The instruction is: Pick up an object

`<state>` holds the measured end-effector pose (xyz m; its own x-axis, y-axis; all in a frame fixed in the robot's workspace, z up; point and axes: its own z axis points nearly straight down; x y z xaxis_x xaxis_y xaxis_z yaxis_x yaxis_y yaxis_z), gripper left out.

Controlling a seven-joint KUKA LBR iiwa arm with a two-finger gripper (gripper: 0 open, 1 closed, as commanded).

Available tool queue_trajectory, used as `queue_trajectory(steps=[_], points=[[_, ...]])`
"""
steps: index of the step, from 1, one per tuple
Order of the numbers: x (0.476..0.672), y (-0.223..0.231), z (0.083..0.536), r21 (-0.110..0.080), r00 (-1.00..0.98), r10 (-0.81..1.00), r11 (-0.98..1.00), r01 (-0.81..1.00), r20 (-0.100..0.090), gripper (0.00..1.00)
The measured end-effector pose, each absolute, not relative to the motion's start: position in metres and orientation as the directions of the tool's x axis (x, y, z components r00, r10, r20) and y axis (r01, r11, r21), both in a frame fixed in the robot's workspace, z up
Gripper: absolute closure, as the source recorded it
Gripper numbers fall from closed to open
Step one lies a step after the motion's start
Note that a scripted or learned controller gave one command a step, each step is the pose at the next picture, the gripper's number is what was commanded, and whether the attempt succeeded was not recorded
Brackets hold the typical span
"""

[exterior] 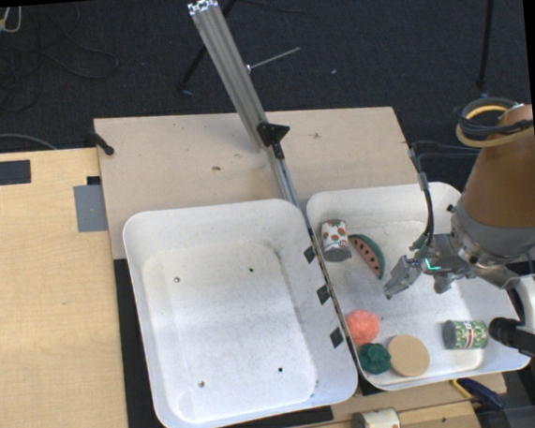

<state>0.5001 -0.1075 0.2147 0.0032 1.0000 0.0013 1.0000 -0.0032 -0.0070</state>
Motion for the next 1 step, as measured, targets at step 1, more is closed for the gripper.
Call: queue_trajectory(steps=[1], points=[[0.4993,-0.1127,0.1671,-0.012,0.000,1.000,0.000,1.000,0.003,0.00]])
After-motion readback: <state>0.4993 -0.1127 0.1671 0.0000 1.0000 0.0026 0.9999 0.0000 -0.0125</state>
